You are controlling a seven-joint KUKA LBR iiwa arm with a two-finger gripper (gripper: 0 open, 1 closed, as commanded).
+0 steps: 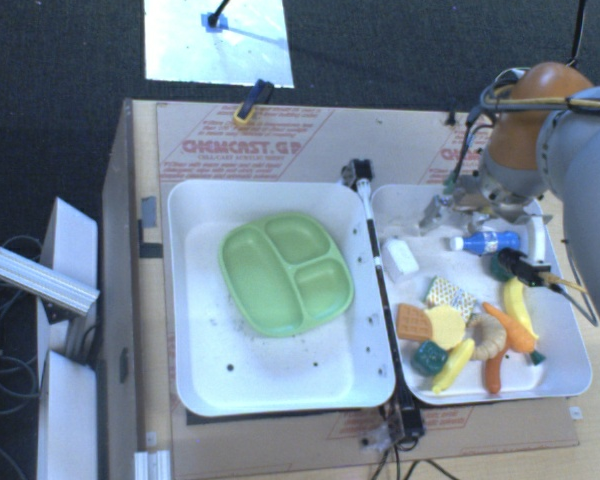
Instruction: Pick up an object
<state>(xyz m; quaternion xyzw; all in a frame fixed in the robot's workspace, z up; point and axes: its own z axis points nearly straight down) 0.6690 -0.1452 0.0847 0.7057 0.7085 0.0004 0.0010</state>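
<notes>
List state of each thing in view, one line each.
green divided plate: flat, upright, in left bin
blue-capped bottle: lying on its side, right bin
white block: lying flat
banana: lying flat
gripper: over right bin's far end, nothing visibly held

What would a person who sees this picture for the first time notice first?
The eye goes first to the green divided plate, which lies alone in the left bin. Next comes the heap of small bright toy foods in the right bin, among them a yellow banana. Above that bin's far end hangs the grey arm with its orange band.
</notes>
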